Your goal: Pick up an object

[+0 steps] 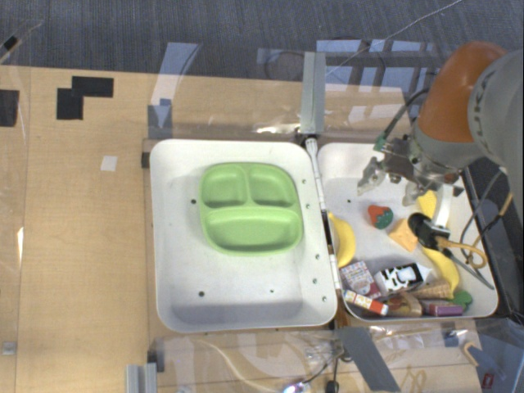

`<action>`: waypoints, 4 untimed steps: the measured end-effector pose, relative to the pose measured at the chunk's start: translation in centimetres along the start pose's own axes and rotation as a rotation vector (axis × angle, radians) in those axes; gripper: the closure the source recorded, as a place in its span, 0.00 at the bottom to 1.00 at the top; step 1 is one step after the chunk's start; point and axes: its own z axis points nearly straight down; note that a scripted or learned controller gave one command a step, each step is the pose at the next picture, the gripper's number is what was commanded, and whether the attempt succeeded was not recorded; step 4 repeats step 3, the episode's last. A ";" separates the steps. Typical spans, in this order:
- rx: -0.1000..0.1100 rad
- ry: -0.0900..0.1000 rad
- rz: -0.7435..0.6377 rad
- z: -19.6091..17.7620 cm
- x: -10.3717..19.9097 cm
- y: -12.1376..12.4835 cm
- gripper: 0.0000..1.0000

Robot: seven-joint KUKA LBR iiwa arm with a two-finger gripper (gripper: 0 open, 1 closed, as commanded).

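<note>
Right bin (344,166): pincer (391,185) open, holding nothing. Strawberry (379,216) just below it; bananas (344,240), cheese wedge (404,236) and packets (358,278) further below. Left bin (176,244), beside: green divided plate (250,207).

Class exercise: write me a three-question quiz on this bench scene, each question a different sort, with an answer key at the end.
1. True or false: the green divided plate lies in the left bin.
2. Multiple choice: the gripper hangs over A) the left bin, B) the right bin, C) the bare bench.
3. Fill in: the strawberry lies beside an orange ____.

Key: 1 true; 2 B; 3 wedge.
</note>
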 end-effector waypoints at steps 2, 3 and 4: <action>-0.005 0.001 -0.146 8.0 -3.7 0.2 1.00; -0.002 0.000 -0.192 -0.1 3.6 2.9 1.00; -0.002 0.000 -0.192 -0.1 3.6 2.9 1.00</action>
